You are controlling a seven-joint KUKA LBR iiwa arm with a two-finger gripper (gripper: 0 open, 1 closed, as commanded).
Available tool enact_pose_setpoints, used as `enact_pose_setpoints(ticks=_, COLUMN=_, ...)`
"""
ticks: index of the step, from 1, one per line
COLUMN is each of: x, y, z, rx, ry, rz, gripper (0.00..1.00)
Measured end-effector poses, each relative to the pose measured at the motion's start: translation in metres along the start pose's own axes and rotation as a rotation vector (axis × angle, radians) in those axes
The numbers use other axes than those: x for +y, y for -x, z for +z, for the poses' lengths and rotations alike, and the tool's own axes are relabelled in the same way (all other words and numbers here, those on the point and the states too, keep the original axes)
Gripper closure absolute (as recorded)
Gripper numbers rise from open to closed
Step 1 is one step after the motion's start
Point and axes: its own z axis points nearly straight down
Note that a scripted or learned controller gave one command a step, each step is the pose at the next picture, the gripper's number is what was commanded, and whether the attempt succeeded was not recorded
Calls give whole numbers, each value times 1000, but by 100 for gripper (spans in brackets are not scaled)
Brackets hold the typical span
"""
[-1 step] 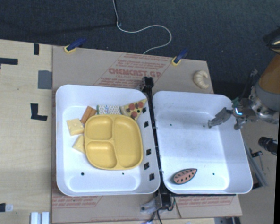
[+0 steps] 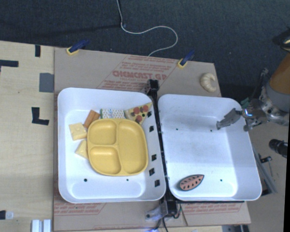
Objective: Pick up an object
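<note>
Nearest, a brown leaf-shaped object [image 2: 191, 182] lies flat at the right bin's [image 2: 240, 158] front edge, untouched. Step: approach, no grasp yet. Next move likely needs descent toward it. Further back, tool [image 2: 231, 118] hangs over the bin's rear right; arm slants in, finger state cannot tell.

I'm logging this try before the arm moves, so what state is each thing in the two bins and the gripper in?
Yellow divided plate: right way up, in the left bin, lying over flat pieces.
Flat pieces: partly under the plate, at its left and top edges.
Brown oval object: lying flat, alone near the right bin's front wall.
Gripper: over the right bin's far right corner, holding nothing visible.
</note>
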Motion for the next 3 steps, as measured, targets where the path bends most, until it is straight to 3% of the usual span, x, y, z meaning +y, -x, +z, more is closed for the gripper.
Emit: enact_pose_setpoints(ticks=3, x=-9, y=-5, z=126, rx=-2, ry=0, rz=-2, gripper=0)
